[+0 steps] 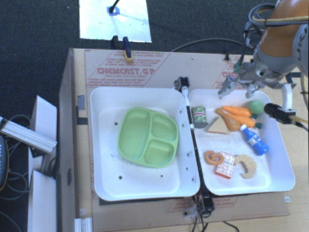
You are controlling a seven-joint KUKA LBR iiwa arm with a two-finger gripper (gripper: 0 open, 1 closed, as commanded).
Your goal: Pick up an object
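My gripper point(240, 90) hangs over the far edge of the right bin point(285, 170), open, with nothing between its fingers point(226, 88). Just below it lie orange carrots point(234, 115) and a green ball point(257, 106). A small can point(198, 115) stands at the bin's far left, with a pale wedge point(219, 126) beside it. A blue bottle point(254, 140) lies toward the right. Near the front are a pretzel point(212, 157), a red and white box point(225, 166) and a croissant point(248, 166).
The left bin point(108, 178) holds a green divided plate point(148, 137). A black divider bar point(190, 129) runs between the two bins. The bench board point(145, 69) stretches behind them.
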